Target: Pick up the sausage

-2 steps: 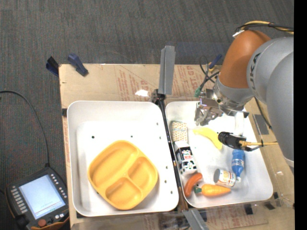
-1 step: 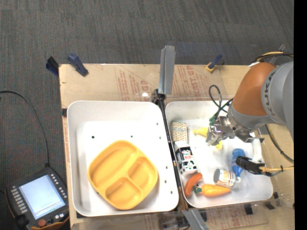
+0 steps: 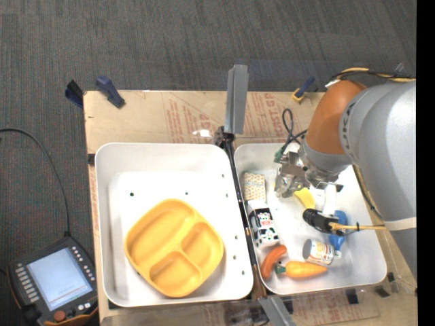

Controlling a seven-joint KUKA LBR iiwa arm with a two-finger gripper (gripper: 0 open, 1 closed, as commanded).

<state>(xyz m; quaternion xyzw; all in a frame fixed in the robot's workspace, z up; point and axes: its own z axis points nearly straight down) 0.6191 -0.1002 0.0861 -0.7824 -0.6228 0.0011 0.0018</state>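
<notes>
The sausage is a short reddish-orange link lying at the front left of the right bin. It rests against the green end of a toy carrot. My gripper hangs over the middle back of that bin, well behind the sausage and apart from it. Nothing shows between its fingers.
In the right bin there is also a cow-patterned carton, a waffle-like cracker, a yellow piece, a blue piece and a small can. The left bin holds a yellow divided plate.
</notes>
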